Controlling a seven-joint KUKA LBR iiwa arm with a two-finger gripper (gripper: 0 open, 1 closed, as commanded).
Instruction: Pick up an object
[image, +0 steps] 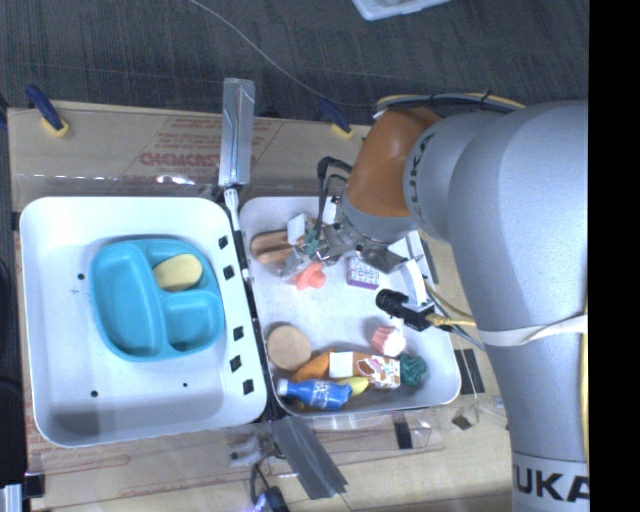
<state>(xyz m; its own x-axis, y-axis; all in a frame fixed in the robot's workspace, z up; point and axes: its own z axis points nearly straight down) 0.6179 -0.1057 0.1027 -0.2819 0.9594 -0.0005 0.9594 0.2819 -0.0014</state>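
My gripper (316, 241) hangs low in the upper left part of the right bin (440, 385), under the orange band (385, 170) of the arm. It sits just right of a brown hot dog bun (268, 243) and just above a small red toy (311, 278). A white and purple packet (362, 271) lies to its lower right. Whether anything is held is hidden by the wrist.
Along the right bin's front lie a round brown disc (288, 346), a blue bottle (315, 393), an orange carrot (312, 367), a banana (352, 385), a printed box (380, 372) and a pink-white cup (388, 340). The left bin (60, 400) holds a blue divided tray (130, 300) with a yellow lemon (178, 271).
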